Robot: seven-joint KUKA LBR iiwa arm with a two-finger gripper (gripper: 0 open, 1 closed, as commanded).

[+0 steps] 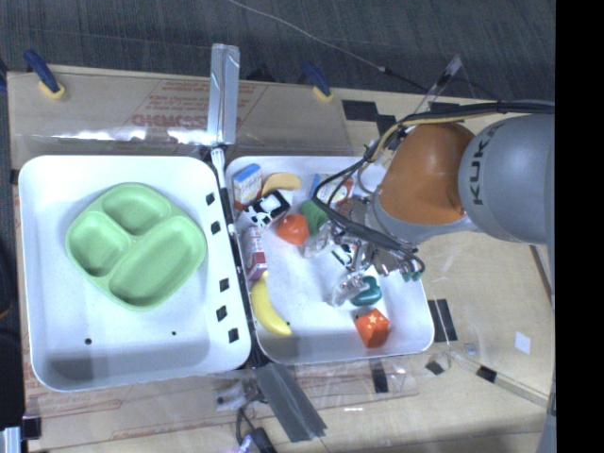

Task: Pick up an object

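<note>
Scanning from the left, the left bin (47,253) held one green plate (137,243) with three compartments, lying flat and well apart from the arm; nothing else lay in it. Across the divider, the right bin (311,347) carried the clutter: one small carton (247,183) at its top left corner; one banana (280,182) just beside it and a second banana (269,311) lower down along the left wall, two in all; one black-and-white toy (265,210) between them; one slim red packet (255,253) lying along the divider; one red object (292,229) near the middle with one green block (314,214) touching it; one teal object (366,293) further right; and one orange block (373,327) near the bottom right corner.

The gripper (351,276) hung low over the middle of the right bin, just beside the teal object; whether its fingers were parted or closed could not be told, since cables and glare hid them. To the right, the arm (472,182) reached in, its orange band (425,173) above the wrist.

By the look of things the task stood early: the arm had reached the bin, yet no object appeared lifted; every item seemed to rest on the bin floor; a grasp and a lift were both left to do.
</note>
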